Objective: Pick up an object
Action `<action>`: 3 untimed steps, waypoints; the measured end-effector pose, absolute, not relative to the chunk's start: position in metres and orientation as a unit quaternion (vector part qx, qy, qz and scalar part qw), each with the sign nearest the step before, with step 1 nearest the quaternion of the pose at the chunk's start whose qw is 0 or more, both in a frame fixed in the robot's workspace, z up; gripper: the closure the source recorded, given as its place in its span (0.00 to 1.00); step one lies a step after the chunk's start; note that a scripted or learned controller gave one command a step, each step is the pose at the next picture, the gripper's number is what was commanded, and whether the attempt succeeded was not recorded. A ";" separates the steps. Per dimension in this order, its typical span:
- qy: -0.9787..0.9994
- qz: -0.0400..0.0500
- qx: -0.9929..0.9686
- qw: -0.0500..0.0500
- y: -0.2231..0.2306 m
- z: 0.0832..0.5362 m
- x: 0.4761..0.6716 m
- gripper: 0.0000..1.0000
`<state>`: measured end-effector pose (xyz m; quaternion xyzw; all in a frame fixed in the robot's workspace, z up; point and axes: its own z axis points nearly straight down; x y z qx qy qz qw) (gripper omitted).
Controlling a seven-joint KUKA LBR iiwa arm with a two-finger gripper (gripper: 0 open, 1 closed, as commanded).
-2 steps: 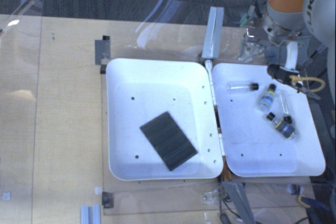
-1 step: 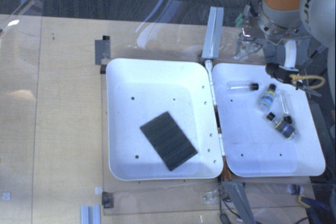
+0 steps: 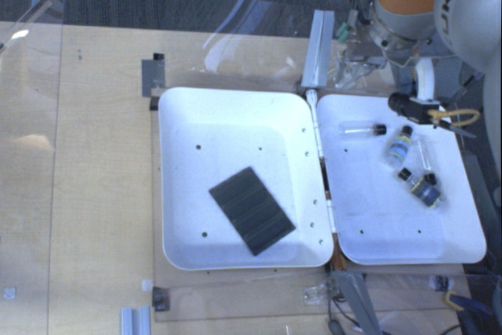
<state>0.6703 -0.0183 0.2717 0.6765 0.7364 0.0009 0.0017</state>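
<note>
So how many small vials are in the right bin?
About 4: a clear vial near the top, a blue-tinted one, a clear one beside it, and a dark-capped one lower right. Overlaps could hide more.

A dark ribbed pad (image 3: pixel 252 210) lies in the left bin (image 3: pixel 180 169), while small vials (image 3: pixel 398 147) scatter the right bin (image 3: pixel 369 208).

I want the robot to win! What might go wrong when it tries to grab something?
The small bottles and vials in the right bin lie close together, so the tool might nudge them apart or slip off a round one. The dark ridged pad in the left bin lies flat, so there is probably little edge to pinch.
</note>
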 end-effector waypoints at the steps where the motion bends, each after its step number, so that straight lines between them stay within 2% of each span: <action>1: 0.751 0.001 0.660 0.001 -0.021 0.266 0.670 1.00; 2: 0.731 0.001 0.682 0.000 -0.009 0.255 0.670 1.00; 3: 0.731 0.001 0.683 0.001 0.024 0.255 0.670 1.00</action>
